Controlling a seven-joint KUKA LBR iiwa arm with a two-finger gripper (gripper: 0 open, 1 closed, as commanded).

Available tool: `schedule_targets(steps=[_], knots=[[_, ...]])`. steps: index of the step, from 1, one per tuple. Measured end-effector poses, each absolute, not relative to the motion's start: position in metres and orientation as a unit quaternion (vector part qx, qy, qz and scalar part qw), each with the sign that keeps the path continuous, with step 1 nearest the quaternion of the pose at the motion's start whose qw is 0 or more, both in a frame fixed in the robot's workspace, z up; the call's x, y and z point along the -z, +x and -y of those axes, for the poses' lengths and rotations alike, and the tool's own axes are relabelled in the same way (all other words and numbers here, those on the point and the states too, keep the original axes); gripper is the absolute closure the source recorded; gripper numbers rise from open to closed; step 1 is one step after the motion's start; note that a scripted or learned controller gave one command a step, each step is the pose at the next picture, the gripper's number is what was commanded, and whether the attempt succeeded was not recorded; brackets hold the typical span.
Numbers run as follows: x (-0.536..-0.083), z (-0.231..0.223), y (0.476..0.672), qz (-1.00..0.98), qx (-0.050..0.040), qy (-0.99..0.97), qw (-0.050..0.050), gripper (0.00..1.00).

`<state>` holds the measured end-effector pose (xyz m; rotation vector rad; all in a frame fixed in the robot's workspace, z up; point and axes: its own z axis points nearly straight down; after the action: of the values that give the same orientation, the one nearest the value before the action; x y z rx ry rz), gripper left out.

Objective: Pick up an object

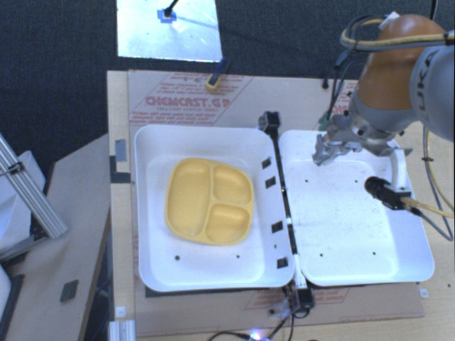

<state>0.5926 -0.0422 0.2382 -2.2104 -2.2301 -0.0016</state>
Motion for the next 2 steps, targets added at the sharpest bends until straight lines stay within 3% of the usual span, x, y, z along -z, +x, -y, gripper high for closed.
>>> schedule_targets(steps=[1, 2], knots=[[-0.239, -0.002, 0.569, 0.710, 0.0000, -0.704, 0.001, 1.00], [-0.232, -0.056, 0.564, 0.710, 0.0005, -0.704, 0.001, 1.00]])
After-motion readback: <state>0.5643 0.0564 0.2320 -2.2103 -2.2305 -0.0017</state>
